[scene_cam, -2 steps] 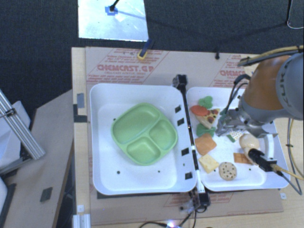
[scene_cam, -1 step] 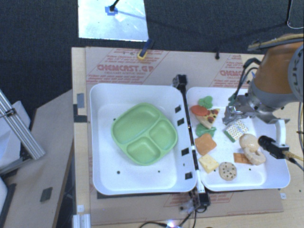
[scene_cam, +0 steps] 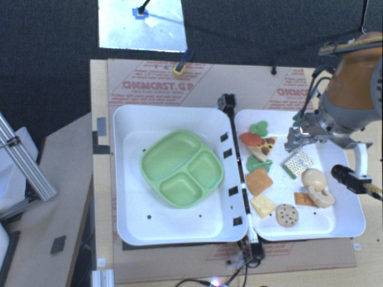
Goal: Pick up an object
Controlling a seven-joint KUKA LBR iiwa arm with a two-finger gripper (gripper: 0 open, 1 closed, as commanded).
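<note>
Overhead slanted view of the surface (scene_cam: 149, 76), which carries two shallow white bins side by side. The left bin (scene_cam: 128, 220) holds a light green divided plate (scene_cam: 181, 168) with three compartments, lying near the bin's middle. The right bin (scene_cam: 341, 220) holds a scatter of toy food. Near its upper left lie a green leafy piece (scene_cam: 259, 127), a red-orange piece (scene_cam: 252, 140) just below it, and a pizza slice (scene_cam: 261, 150) touching that piece. Lower along the bin's left side lie an orange square slice (scene_cam: 258, 182) and, below it, a pale yellow cheese block (scene_cam: 263, 205). A round cookie (scene_cam: 287, 215) rests near the front edge. A green-and-white checked block (scene_cam: 297, 164) lies near the bin's middle; a beige lumpy item (scene_cam: 317, 187) sits just to its lower right, with a small orange-brown cracker (scene_cam: 303, 199) beside it.

The arm (scene_cam: 356, 88), orange at its band, enters from the right above the right bin. The end effector (scene_cam: 297, 137) hangs over the upper middle of that bin, just above the checked block and to the right of the pizza slice. Whether it is wide or narrow cannot be told from this angle, and nothing is seen gripped in it.
</note>
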